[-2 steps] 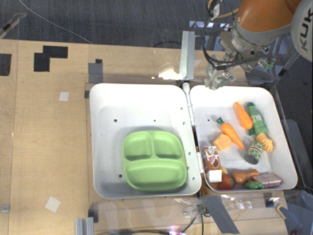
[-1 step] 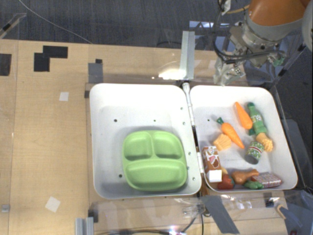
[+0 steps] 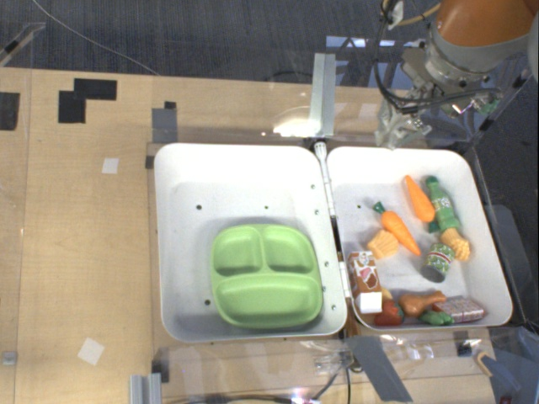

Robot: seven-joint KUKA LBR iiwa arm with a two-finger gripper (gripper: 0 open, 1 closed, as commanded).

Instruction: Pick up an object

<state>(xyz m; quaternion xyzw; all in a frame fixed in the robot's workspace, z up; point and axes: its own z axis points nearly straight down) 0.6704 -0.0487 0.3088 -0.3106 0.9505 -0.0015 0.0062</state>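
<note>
Pick not started. I'm up over the far rim of the right bin [image 3: 493,225], gripper [image 3: 404,129] high; can't tell if my jaws are apart or together. Nothing lifted: carrot [image 3: 398,228], green bottle [image 3: 441,204] and the rest lie in that bin. Descent, grasp, lift left.

Scattered over the right bin [image 3: 472,175]: an orange carrot [image 3: 401,230] with a green top, lying slantwise beside a pale yellow ridged piece [image 3: 383,244]; a plain orange piece [image 3: 418,198] touching a green bottle [image 3: 441,204], both lying flat; a small dark can [image 3: 437,262], tipped; a red-and-white carton [image 3: 365,281] against the left wall; a brown drumstick [image 3: 419,301] and a dark wrapped bar [image 3: 461,310] near the front rim.
</note>
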